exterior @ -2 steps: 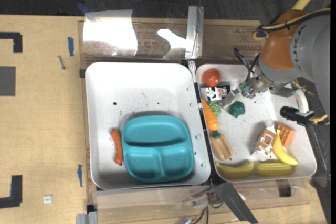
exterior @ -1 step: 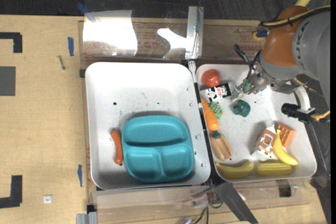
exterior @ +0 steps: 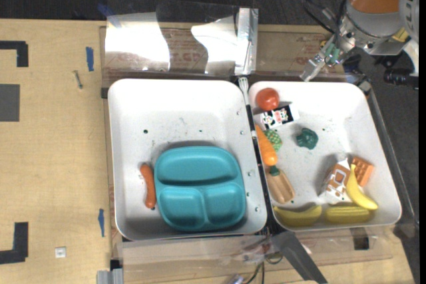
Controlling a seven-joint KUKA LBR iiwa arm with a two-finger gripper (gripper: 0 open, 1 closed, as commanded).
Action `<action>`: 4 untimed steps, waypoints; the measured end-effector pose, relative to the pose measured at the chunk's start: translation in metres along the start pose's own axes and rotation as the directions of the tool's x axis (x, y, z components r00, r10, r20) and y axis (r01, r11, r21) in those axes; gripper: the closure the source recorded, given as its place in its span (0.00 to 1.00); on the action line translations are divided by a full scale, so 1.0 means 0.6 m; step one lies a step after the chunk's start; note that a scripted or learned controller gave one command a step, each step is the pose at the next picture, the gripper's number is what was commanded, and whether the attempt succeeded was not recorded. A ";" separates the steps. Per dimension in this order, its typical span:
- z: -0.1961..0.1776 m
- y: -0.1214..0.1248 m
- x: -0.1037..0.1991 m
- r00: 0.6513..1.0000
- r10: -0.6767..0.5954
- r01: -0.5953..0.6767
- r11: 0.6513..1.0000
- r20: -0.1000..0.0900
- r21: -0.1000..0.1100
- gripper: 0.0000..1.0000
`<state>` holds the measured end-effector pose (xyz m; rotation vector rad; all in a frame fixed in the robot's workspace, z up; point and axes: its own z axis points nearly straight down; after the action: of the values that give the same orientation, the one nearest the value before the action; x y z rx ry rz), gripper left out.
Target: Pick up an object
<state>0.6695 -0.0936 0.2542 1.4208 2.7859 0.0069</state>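
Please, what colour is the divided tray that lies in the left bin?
The divided tray is teal, a blue-green, seen clearly in the camera view.

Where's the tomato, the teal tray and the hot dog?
tomato [exterior: 267, 98], camera view, middle of its red top.
teal tray [exterior: 198, 186], camera view, centre ridge.
hot dog [exterior: 149, 185], camera view, mid-length.

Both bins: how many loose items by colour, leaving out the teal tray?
Red/orange: 4 – sausage, tomato, carrot, orange block
Yellow: 3 – banana, banana, yellow piece
Green: 1 – dark green toy
Tan: 1 – bread roll
Black and white: 1 – box
Total: 10
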 end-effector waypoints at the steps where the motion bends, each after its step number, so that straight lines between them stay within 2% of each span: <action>1: 0.009 0.027 0.042 0.999 -0.052 0.052 0.999 -0.010 0.008 1.00; 2: -0.009 -0.001 0.037 0.964 -0.267 0.267 0.964 -0.011 0.005 1.00; 3: 0.004 0.040 0.086 0.936 -0.351 0.351 0.936 -0.013 0.005 1.00; 4: -0.014 0.019 0.077 0.860 -0.511 0.511 0.860 -0.012 0.002 1.00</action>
<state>0.6517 -0.0495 0.2621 0.6343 3.0741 0.0008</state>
